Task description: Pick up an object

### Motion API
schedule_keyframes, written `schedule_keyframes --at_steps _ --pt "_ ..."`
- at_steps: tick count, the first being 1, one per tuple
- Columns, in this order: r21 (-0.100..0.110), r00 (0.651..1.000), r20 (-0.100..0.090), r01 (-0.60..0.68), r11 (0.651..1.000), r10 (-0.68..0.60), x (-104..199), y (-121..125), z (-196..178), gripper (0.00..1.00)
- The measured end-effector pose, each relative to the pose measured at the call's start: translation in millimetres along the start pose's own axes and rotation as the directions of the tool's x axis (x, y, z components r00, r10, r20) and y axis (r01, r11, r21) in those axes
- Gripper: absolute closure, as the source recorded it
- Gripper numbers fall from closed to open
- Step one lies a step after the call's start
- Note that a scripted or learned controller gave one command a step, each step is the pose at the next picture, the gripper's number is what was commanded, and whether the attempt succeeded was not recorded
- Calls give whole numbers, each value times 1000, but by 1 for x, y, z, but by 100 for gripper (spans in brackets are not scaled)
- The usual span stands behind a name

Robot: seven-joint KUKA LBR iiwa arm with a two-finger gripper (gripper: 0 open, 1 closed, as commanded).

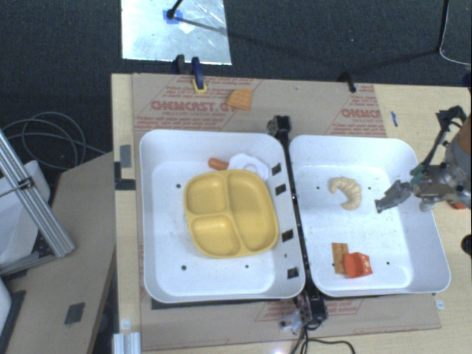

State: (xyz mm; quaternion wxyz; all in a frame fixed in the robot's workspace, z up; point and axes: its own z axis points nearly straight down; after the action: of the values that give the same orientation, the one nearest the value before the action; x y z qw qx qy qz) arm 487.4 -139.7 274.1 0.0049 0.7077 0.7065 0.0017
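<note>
Across the tabletop (324, 98) two white bins sit side by side, and the step in hand looks like the approach, with nothing yet lifted. Largest is the left bin (158, 161), which carries a yellow divided tray (230, 214) at its middle, with a white piece (249, 165) and a small orange piece (217, 164) tucked against the tray's far edge. Next comes the right bin (413, 161), with the arm reaching over its right edge; the gripper (392, 196) hangs above the bin's right half — whether it is spread or pressed together I cannot tell, and nothing shows between its tips. A pale croissant (347, 192) lies near the bin's centre, just left of the gripper and apart from it. Smaller still, a red piece (358, 265) and a tan block (338, 257) touch each other near the front edge. My guess is the croissant is the nearest candidate — the next move would call for shifting left over it, then descending.
</note>
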Motion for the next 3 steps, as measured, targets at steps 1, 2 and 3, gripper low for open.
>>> schedule_keyframes --at_steps 1,2,3 --pt "14 1000 -6 4 1000 -4 14 -2 70 0" --pt "9 1000 -5 7 1000 -7 32 -1 77 0" --pt "-3 1000 -5 12 1000 -12 77 2 -14 0"
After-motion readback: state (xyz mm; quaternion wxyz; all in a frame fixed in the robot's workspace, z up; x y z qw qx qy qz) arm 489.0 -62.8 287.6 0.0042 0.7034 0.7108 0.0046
